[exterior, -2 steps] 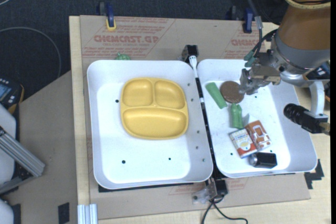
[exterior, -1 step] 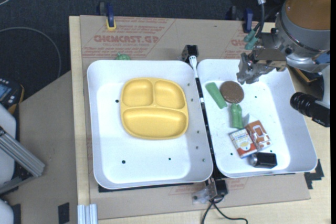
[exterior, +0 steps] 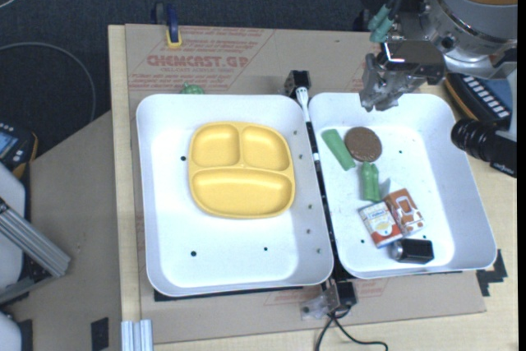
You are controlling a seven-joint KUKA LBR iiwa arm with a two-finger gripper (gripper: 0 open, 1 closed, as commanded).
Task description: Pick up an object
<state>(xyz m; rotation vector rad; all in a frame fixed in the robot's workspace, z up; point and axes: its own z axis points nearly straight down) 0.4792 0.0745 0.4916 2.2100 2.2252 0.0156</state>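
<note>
Where the left bin [exterior: 156, 201] sat, a smooth white shallow tray with rounded corners, a glossy yellow plastic plate [exterior: 242, 169] lay flat near its middle, rounded-square, split into two small sections at the far side and one wide section at the near side. Right bin [exterior: 460, 201], same white plastic, touched the left one along a shared edge. Inside it, from left: a flat green strip [exterior: 336, 149], long axis running from far-left to near-right; a round brown disc [exterior: 362, 144] just beside it, matte; a small green bottle-like piece [exterior: 371, 182], long axis roughly far to near; a printed orange-and-white carton [exterior: 394, 217] lying flat, tilted, long axis far-right to near-left; a small black block [exterior: 414, 250] touching the carton's near end. Gripper [exterior: 380, 99], grey metal, hung over the right bin's far rim, beyond the disc, holding nothing seen. Whether the jaws stood apart or together could not be told.
</note>
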